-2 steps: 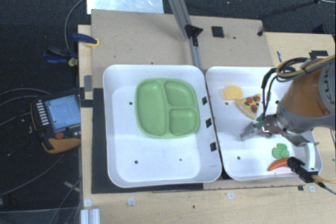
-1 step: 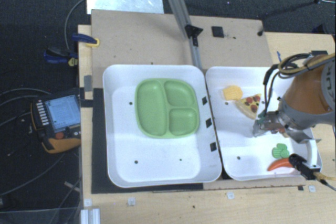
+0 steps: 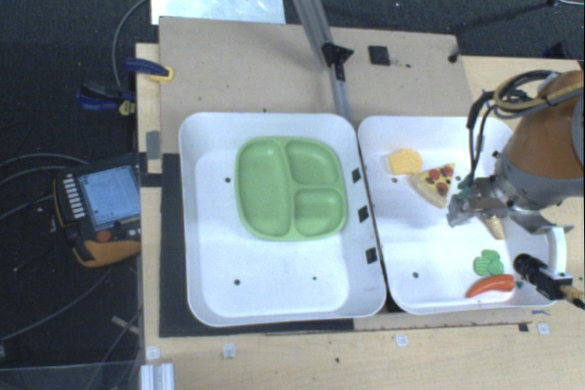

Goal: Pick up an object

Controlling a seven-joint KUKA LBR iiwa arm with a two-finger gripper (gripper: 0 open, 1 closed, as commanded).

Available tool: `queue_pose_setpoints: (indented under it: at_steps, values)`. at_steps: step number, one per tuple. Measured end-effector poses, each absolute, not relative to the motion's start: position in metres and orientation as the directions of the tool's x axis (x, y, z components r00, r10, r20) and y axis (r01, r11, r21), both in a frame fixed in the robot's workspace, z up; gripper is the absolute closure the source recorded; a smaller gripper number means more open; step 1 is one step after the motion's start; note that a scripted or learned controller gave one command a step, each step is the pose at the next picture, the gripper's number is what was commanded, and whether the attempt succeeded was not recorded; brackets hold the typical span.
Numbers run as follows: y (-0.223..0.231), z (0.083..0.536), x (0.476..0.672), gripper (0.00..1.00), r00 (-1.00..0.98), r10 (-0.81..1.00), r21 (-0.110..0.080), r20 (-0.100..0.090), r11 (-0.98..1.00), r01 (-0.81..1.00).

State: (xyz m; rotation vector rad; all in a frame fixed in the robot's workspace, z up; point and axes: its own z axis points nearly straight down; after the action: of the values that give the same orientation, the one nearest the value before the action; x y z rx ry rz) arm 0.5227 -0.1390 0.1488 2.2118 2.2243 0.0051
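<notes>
The counter (image 3: 228, 59) carries two white bins side by side. The left bin (image 3: 210, 279) holds a green divided plate (image 3: 291, 187), which lies flat in the bin's upper half.

The right bin (image 3: 411, 288) holds four small items. A yellow piece (image 3: 405, 162) lies near the bin's upper left corner. A pizza slice (image 3: 435, 181) lies just beside the yellow piece, on the side toward the arm. A green piece (image 3: 488, 264) and a red-orange piece (image 3: 491, 286) lie together near the bin's lower right corner, the green one touching or just above the red-orange one.

The arm (image 3: 548, 151) reaches over the right bin's right side. The gripper (image 3: 464, 207) sits low over the bin floor, just beside the pizza slice's lower right edge and well above the green piece. The fingers appear dark and blurred; how far they are open cannot be told, and nothing is visibly held between them.

A blue-screened device (image 3: 105, 196) lies off the counter, left of the left bin.
</notes>
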Motion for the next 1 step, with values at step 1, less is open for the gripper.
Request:
queue_pose_setpoints:
  at_steps: [1]
  values:
    - [-0.1472,0.2083,0.5289,1.0,-0.005,1.0,0.008,-0.002,0.005,1.0]
